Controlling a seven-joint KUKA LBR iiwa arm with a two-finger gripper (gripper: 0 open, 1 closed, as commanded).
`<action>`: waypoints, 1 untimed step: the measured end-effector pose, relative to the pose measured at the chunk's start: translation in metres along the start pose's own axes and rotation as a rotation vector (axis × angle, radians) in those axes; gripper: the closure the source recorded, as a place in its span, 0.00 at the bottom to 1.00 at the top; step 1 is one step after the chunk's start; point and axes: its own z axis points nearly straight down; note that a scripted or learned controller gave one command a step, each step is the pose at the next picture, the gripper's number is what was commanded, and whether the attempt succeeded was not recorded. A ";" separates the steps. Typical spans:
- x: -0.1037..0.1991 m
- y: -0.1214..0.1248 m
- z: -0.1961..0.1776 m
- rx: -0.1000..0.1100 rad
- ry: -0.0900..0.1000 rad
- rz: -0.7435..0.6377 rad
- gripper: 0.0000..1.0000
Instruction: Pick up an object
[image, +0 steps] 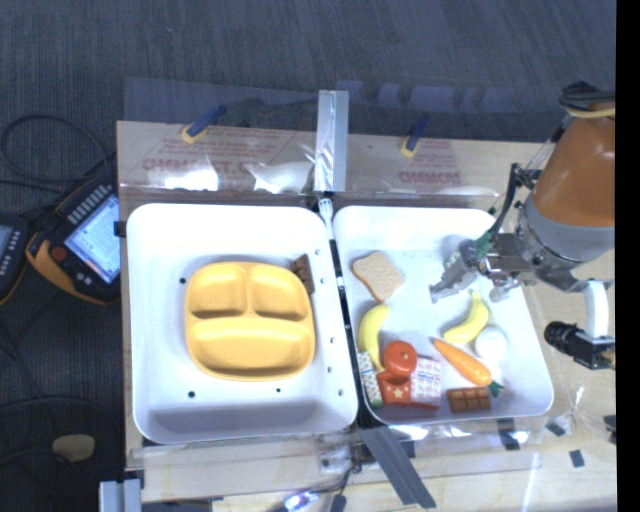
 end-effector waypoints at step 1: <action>-0.057 -0.013 0.116 -0.008 0.001 -0.079 0.00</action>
